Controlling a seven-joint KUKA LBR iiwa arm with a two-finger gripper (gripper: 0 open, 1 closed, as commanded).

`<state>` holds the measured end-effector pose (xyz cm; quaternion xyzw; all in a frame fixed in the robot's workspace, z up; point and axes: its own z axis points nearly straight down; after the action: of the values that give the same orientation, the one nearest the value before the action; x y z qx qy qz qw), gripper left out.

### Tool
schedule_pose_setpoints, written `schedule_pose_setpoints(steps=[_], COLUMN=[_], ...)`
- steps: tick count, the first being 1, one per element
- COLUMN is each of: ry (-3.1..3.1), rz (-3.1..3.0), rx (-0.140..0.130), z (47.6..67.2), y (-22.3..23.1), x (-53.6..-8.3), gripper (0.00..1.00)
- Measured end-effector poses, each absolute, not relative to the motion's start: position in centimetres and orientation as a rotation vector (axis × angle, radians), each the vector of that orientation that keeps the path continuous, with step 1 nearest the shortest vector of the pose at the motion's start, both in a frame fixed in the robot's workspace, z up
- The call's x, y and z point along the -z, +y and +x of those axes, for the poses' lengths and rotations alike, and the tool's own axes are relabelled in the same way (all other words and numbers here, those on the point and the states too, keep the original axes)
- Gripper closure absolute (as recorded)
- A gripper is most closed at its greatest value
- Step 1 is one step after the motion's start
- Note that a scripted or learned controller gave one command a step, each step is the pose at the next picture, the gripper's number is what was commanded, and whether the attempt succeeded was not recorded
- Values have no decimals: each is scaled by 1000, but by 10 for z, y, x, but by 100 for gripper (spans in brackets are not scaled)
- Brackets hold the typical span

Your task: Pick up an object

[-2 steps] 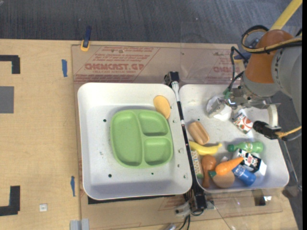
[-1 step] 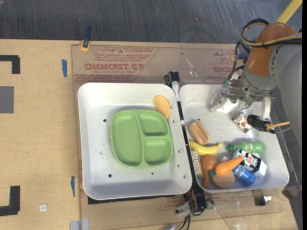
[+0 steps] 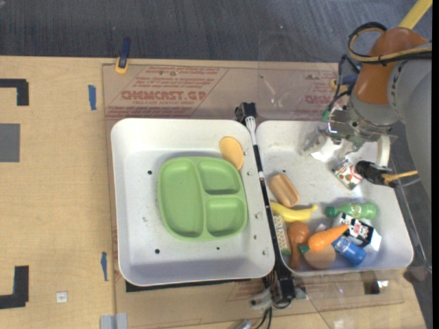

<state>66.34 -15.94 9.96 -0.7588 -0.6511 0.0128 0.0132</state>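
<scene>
- Objects for the picking lay heaped in the right bin [image 3: 405,242], mostly toward its near end: a banana [image 3: 293,212], a hot-dog-shaped bun [image 3: 283,189], a carrot [image 3: 327,237], a green bottle [image 3: 353,211], a blue cup [image 3: 351,253], and a small printed packet [image 3: 348,175] by itself nearer the arm.
- From where I stood, the gripper [image 3: 345,137] hung over the far part of that bin, just beside the packet, and I could not tell how its jaws were set; nothing showed between them.
- The left bin [image 3: 130,184] carried a green divided plate [image 3: 203,197], and a yellow-orange, lemon-like piece [image 3: 232,151] sat against the bin's far right wall.
- The toy foods looked like hollow plastic to me: light, stiff, and smooth enough to slip or roll under a careless pinch.
- I judged the bun the friendliest target, since it lay apart from the heap with bare floor on two sides; a grip across its short width seemed right.
- The banana was curved and touched its neighbours, so a grasp at mid-length looked likelier to hold than one at a tapering end.
- The packet looked thin and flat on the floor, hard for two fingers to get under, though it was nearest.
- The carrot, cup and bottle were crowded together, and closing on one risked nudging the rest.
</scene>
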Motion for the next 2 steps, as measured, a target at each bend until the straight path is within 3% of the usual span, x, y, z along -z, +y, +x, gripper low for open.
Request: schedule_pose_setpoints(steps=[1,2], ry=[-1541,-1290], rz=[-2732,-2855], rx=[1,-10], z=[574,540], y=[-94,-36], x=[-194,-205], gripper=[100,100])
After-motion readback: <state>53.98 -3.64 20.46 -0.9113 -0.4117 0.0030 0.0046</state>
